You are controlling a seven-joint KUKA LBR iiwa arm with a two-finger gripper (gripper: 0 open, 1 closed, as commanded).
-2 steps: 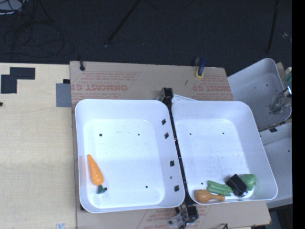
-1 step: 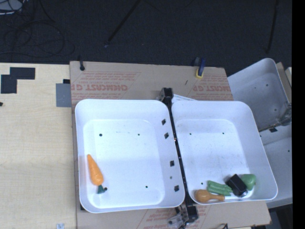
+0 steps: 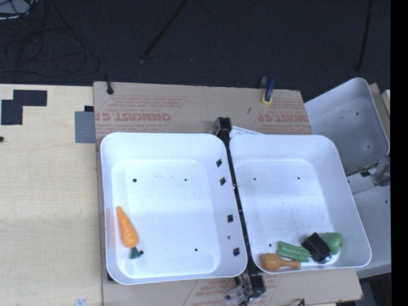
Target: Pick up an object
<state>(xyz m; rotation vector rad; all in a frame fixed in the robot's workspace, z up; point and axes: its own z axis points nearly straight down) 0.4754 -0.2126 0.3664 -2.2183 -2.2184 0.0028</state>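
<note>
Left bin (image 3: pixel 115 164): orange carrot (image 3: pixel 127 228), green stalk end, near left wall | right bin (image 3: pixel 344 190): green, black, tan items in the near corner | my hand: state can't be told

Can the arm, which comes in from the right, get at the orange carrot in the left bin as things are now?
Probably yes: the carrot lies alone near the left bin's left wall, nothing over it, though that wall may crowd the fingers.

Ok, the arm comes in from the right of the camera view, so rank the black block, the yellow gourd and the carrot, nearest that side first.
1. black block: right bin, lower right corner.
2. yellow gourd: same bin, lower edge, left of the block.
3. carrot: left bin, by its left wall.
</note>
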